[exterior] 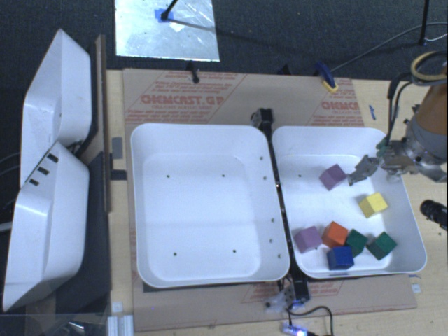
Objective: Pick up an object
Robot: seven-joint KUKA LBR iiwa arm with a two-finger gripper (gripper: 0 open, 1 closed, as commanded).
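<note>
**Jaws hover over the right bin, nothing picked yet**

Here the jaws (365, 168) hang over the right bin (308, 142), near its right edge, with the arm reaching in from the counter's right side. They appear parted, grey fingers splayed toward the left, and nothing sits between them; the small size makes this a cautious reading. Just beside the fingertips, to the left, lies a purple block (332, 176), and below them a yellow block (374, 204), so either looks like a candidate for the pick. The jaws' position above and between these two suggests an approach, not a grasp.

Further toward the bin's near edge, a cluster huddles together: a second purple block (306, 239), an orange block (335, 234), a blue block (340, 257) and two green blocks (356, 242) (381, 245), several touching. Packed so close, they probably leave less room for fingers than the two loose blocks.

The left bin (143, 208) sits alongside on the counter (115, 187).
</note>
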